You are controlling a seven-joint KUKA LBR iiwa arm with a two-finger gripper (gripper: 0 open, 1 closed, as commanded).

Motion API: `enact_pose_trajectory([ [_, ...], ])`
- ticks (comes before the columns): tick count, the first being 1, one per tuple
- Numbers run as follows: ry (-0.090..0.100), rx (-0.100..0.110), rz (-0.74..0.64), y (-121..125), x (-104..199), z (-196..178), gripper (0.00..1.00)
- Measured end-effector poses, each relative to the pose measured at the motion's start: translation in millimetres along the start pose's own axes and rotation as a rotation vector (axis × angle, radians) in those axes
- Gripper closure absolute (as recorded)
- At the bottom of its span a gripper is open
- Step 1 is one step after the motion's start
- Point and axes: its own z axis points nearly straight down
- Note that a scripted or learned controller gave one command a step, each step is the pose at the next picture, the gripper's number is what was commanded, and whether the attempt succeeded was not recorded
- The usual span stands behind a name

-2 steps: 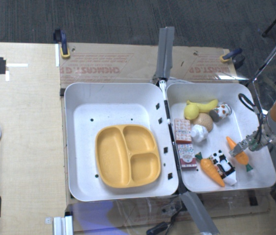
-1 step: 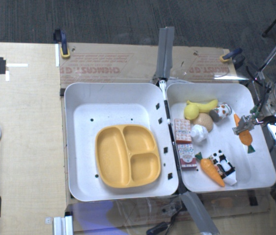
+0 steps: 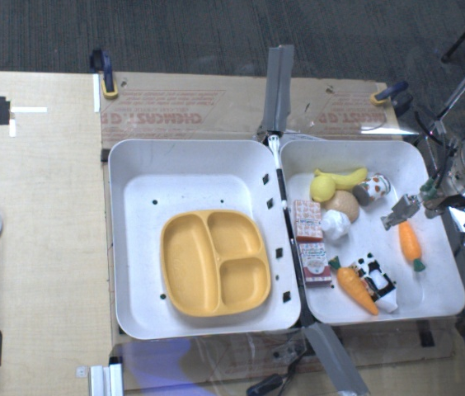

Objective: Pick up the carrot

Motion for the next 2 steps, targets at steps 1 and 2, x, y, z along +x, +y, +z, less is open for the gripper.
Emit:
enact_pose_trajectory([
  [1, -0.001, -0.003, -0.206, 1, -31, 100, 0.00],
  [2, 0.007, -0.002, -0.146, -15, -34, 113, 0.00],
])
